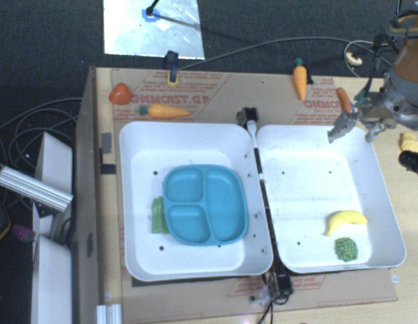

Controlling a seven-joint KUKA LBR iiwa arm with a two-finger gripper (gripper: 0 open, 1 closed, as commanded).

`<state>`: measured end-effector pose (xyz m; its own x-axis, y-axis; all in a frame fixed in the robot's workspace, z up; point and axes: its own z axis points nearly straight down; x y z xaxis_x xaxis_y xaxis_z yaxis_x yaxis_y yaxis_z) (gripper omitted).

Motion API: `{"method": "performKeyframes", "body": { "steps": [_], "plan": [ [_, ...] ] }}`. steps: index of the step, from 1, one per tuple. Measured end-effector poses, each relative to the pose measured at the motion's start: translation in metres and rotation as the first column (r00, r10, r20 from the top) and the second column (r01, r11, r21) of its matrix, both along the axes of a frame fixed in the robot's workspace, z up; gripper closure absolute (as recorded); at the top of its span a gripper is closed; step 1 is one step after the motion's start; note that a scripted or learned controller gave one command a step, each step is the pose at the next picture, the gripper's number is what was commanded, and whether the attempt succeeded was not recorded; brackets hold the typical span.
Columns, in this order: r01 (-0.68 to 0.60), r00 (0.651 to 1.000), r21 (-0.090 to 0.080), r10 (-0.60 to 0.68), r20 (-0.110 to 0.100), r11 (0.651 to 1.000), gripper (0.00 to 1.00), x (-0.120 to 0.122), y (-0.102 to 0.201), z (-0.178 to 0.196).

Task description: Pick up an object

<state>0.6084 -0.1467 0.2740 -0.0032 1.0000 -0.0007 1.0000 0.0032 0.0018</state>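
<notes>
Two white bins sit side by side on the worktop. The right bin holds a banana and a green cluster close together at its near right corner. The left bin holds a blue divided plate with a green item touching its left edge. The end effector hangs over the far right corner of the right bin, fingers spread wide and holding nothing, well apart from both objects there. The step in hand appears to be the approach, with no grasp made yet. The next move likely calls for travel toward the near side, centring over the banana or cluster, then descent before closing. Two carrots and a tomato lie outside the bins, along the far side.
</notes>
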Motion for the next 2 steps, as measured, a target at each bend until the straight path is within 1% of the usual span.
{"method": "performKeyframes", "body": {
  "steps": [1,2],
  "plan": [
    [0.003,1.000,-0.001,-0.003,-0.003,1.000,0.00,-0.052,-0.061,-0.071],
    [0.002,1.000,0.002,-0.002,-0.004,1.000,0.00,-0.112,-0.036,-0.156]
  ]
}}
